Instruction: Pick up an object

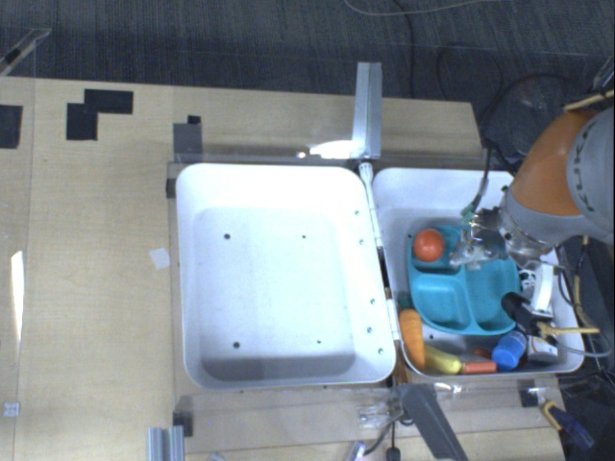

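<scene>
The right bin (394, 195) holds a teal divided tray (461, 296). A red-orange ball (429, 245) rests at the tray's upper left corner. An orange carrot-like piece (412, 337) lies along the bin's left wall. A yellow piece (442, 360), a small red piece (478, 366) and a blue cylinder (508, 351) lie along the front wall. My gripper (471, 245) hangs low over the tray's far edge, just right of the ball. I see nothing between its tips.
The left bin (192, 257) stands beside the right one, with a metal post (368, 109) behind the divide. The arm's grey and orange wrist (557, 176) covers the right bin's far right corner. Cables trail on the dark floor behind.
</scene>
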`<state>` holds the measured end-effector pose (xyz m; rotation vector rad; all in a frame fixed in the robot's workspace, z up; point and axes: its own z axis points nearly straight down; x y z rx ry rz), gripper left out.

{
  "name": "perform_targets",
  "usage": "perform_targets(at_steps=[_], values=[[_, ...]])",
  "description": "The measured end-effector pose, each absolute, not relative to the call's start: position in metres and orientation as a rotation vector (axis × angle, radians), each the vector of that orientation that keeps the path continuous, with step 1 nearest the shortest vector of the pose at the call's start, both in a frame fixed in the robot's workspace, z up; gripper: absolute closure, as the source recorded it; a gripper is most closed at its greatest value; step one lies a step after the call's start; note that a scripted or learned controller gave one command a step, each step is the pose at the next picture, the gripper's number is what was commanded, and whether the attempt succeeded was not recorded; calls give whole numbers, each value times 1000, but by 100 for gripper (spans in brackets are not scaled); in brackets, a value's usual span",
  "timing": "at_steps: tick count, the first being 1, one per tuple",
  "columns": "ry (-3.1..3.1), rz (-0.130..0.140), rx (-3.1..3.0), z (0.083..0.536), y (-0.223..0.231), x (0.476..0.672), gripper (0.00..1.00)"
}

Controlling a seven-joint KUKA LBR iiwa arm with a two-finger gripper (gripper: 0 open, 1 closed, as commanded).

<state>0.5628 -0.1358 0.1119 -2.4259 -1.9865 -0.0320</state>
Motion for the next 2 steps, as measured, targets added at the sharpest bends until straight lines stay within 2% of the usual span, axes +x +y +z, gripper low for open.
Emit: perform_targets(at_steps=[1, 2], values=[[-1967, 1, -2452, 210, -63, 583, 100], [-2070, -4, -2378, 214, -55, 538, 100]])
